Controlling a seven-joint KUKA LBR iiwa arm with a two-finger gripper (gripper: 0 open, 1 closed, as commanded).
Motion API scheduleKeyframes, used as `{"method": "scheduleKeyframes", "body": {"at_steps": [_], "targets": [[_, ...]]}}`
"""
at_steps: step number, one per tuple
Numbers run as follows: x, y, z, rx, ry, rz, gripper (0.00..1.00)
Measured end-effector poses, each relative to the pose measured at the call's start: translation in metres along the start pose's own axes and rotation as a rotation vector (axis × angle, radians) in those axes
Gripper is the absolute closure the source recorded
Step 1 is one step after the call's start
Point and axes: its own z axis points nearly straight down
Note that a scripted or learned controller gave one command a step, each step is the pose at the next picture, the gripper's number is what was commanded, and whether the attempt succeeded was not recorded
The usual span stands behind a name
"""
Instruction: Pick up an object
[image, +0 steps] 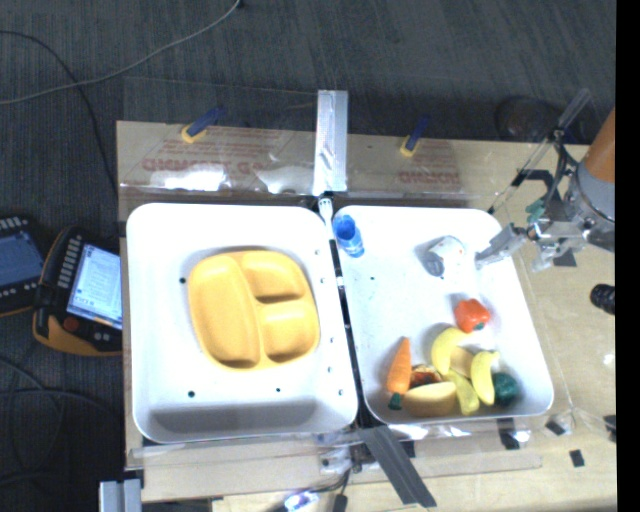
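The right bin (520, 300) holds several toy foods in its near corner: an orange carrot (400, 364), yellow bananas (468, 368), a green piece (506, 386) and a red-orange pepper (472, 314). A small grey-white object (440, 255) lies further back, and a blue bottle-like item (347, 234) sits by the divider. My gripper (528, 250) hovers over the bin's right rim, to the right of the grey-white object. It is open, with nothing between its fingers (497, 248).
The left bin (160, 300) carries a yellow divided tray (255, 305). A clear plastic sheet (250, 165) with clips lies behind the bins. A handheld pendant (85, 290) rests off the bench at the left. Cables and brackets stand at the right.
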Motion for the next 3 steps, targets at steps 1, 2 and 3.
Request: {"method": "scheduleKeyframes", "body": {"at_steps": [1,2,3], "targets": [[-0.003,-0.009,0.157,-0.006,0.007,-0.035,0.0],[-0.004,-0.066,0.159,-0.031,0.008,0.014,0.0],[0.022,0.006,0.164,-0.016,-0.006,-0.072,0.0]]}}
